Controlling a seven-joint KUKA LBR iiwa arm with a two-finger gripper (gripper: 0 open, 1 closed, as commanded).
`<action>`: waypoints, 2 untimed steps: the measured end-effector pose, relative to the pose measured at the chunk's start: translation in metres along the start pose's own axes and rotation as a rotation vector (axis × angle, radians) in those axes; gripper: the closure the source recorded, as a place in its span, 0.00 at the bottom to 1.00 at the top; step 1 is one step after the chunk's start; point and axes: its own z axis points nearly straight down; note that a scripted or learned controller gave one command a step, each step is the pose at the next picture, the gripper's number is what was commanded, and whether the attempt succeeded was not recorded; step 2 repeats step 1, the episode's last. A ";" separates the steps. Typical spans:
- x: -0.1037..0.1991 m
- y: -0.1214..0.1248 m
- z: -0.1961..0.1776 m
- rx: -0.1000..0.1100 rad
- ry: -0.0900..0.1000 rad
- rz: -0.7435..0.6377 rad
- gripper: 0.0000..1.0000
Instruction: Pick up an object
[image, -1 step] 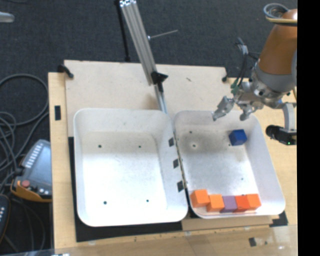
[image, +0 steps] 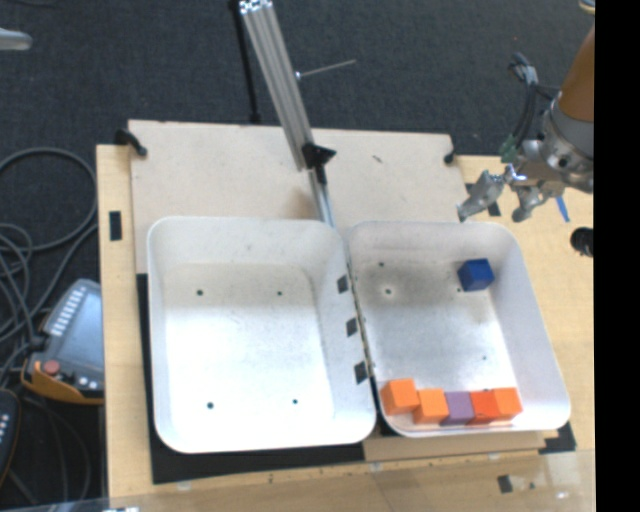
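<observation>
Right bin's (image: 535, 330) middle open, blue cube (image: 476, 274) near far wall, blocks (image: 452, 402) lining near wall

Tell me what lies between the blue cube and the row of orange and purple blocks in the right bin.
Nothing. In the camera view, bare scuffed bin floor separates the blue cube from the row of blocks along the right bin's near wall.

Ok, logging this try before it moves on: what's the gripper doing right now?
Gripper: open, holding nothing, above the far rim of the right bin.
</observation>
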 end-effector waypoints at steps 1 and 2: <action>-0.023 0.036 0.129 0.011 0.003 -0.002 0.00; -0.023 0.036 0.129 0.011 0.003 -0.002 0.00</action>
